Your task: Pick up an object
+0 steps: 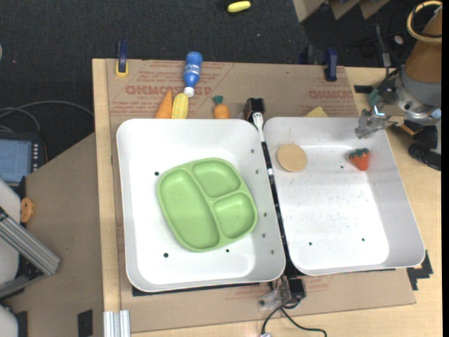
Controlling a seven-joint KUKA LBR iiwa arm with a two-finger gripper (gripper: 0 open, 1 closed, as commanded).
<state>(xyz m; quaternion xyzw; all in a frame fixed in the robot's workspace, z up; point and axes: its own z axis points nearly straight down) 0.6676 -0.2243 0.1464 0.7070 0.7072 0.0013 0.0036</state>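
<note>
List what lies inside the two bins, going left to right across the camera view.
Green divided plate → tan round disc → small red strawberry toy, with the gripper just above it at the right bin's far edge.

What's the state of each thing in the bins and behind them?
green divided plate: flat in the left bin, compartments bare
tan round disc: lying flat in the right bin
red strawberry toy: lying in the right bin, near its back right corner
pincer: over the right bin's back right corner, above the strawberry toy, holding nothing
blue-capped bottle: lying on the board behind the left bin
corn cob: lying behind the left bin
</note>
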